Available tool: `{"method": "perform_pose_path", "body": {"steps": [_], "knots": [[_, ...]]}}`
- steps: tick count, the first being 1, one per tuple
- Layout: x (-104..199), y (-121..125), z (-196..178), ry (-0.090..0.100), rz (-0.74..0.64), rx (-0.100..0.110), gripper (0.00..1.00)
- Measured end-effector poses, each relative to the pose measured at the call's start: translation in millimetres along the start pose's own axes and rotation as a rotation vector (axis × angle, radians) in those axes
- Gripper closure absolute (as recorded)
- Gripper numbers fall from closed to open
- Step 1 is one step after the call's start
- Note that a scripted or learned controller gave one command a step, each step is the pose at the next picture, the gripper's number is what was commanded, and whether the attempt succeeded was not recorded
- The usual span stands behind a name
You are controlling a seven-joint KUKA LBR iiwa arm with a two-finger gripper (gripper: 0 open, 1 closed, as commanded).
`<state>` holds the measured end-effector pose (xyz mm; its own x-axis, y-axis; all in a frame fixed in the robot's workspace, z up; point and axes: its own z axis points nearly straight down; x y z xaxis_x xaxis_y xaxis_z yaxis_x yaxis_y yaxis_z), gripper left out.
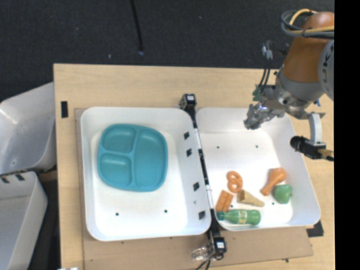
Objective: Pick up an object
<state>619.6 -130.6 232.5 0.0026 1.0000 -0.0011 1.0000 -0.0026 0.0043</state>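
The things to pick from lay bunched in the near corner of the right bin (pixel 225 129): a green bottle (pixel 239 217) on its side along the near wall, an orange block (pixel 224 200) just beside its cap end, a pretzel (pixel 234 179) a little farther in, a tan wedge (pixel 250 199) between them, and an orange drumstick (pixel 274 179) touching a green pepper (pixel 283 193) toward the right wall. They sat close together, some touching, so a clean hold on one alone looked awkward; the pretzel and the drumstick seemed the most open to reach. The tool (pixel 256 118) hung over the far part of that same bin, well apart from the cluster, with nothing between its tips; whether its tips were spread or pressed together I cannot tell, since they showed as a small dark blur. The arm (pixel 304 66) came in from the right, its wrist tilted down toward the bin, which suggested an approach not yet aimed at any one item. The left bin (pixel 95 218) held a teal divided plate (pixel 133 156), lying flat and apart from the walls, probably a spare target. Both bins rested side by side on the wooden table (pixel 112 83).
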Motion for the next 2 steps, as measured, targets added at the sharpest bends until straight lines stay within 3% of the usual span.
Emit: {"method": "perform_pose_path", "body": {"steps": [1, 2], "knots": [[-1, 1, -45, 0.0, -0.005, -0.002, 1.0], [49, 3, -30, -0.001, -0.006, 0.004, 1.0]]}}
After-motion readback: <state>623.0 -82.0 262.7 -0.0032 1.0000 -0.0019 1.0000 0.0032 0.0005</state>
